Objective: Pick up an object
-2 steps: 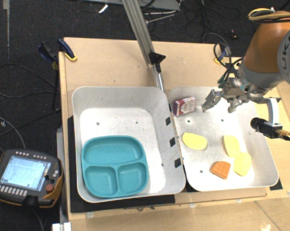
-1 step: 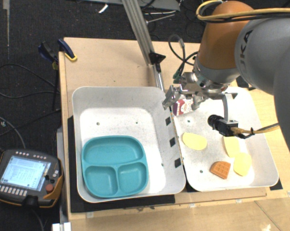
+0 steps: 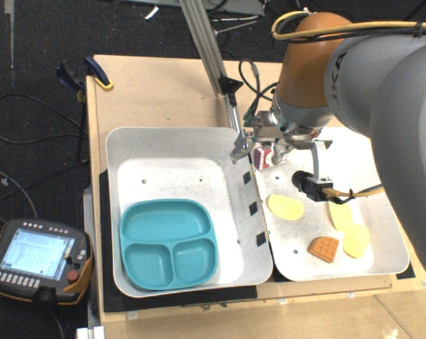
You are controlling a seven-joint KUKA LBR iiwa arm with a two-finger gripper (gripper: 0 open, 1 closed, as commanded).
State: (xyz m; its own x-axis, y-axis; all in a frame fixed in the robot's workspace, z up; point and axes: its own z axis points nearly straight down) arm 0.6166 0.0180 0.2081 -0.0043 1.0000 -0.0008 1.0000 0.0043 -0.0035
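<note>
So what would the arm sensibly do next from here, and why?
Probably lower toward the red-and-white object under the gripper at the back of the right bin. The wrist hangs almost over it, while the yellow pieces and orange waffle lie farther forward. Nothing is visibly held, and the finger position is hard to read.

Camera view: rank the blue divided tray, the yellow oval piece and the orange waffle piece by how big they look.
1. blue divided tray, by far the largest
2. yellow oval piece
3. orange waffle piece, slightly smaller than the oval
</note>
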